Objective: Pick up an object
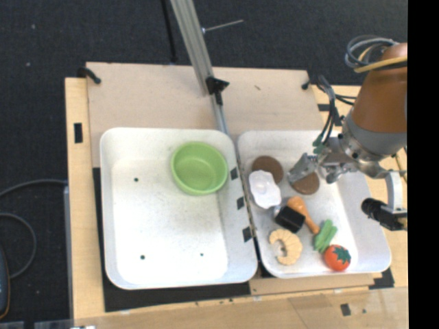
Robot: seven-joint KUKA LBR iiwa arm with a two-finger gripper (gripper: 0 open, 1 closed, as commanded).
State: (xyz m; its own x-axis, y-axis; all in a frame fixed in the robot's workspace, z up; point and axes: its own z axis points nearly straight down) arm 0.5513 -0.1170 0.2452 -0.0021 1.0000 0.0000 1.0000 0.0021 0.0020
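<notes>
The gripper [306,173] hangs low over the right-hand bin [374,233], its fingers hard to make out — whether they stand apart or together cannot be told from above. A brown round piece [306,183] sits directly under the fingertips, touching or nearly so, though nothing shows it held between them. Just to the gripper's left lies a second brown disc [266,167], and below that a white cup-like object [264,188]. Further toward the camera from the gripper rest a black block [290,219], an orange carrot-shaped toy [302,212], a green pod [324,234], a red tomato toy [337,257] and a tan ring-shaped pastry [285,245]. Well to the gripper's left, in the other bin [137,238], stands a green bowl [199,168] — upright. No legible writing or brand marks appear on any item.
</notes>
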